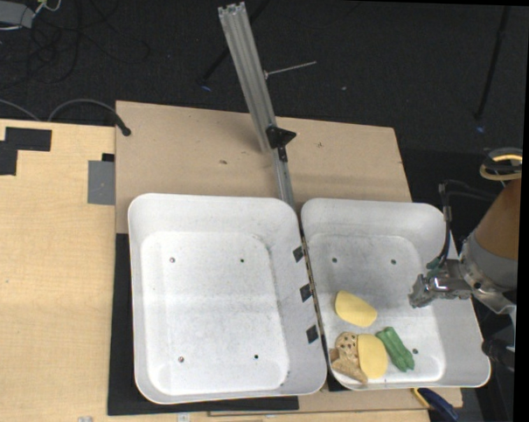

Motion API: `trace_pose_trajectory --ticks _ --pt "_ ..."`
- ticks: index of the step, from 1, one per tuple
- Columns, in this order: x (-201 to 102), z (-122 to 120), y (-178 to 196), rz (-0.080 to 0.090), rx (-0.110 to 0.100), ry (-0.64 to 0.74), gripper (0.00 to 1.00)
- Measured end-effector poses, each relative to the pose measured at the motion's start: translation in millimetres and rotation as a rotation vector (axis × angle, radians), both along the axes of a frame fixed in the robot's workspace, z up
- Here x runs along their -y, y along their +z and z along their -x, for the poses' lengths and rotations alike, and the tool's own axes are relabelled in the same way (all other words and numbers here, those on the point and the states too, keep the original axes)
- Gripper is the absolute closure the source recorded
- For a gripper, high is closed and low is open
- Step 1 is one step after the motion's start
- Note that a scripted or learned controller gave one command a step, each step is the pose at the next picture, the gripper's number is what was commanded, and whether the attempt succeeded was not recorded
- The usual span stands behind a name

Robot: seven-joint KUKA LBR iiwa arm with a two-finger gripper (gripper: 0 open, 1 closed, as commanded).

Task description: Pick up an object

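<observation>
Camera view is showing my pincer hovering right of the yellow lemon-like piece; its state I cannot tell.

bench | 2 white bins: L, R | side by side

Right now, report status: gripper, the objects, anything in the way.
Gripper over right bin, near its right wall. Yellow piece, green piece and tan piece lie free by the front left corner. Path between unobstructed.
</observation>
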State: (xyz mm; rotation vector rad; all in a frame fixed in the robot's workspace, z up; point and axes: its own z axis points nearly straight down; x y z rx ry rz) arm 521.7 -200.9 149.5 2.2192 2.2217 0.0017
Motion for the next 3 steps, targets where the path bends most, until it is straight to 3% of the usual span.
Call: trace_pose_trajectory --ticks 2,3 --pt "6 -2 116 0.001 0.002 0.000 1.00" --pt "-46 -11 118 -0.003 -0.003 0.003 1.00"
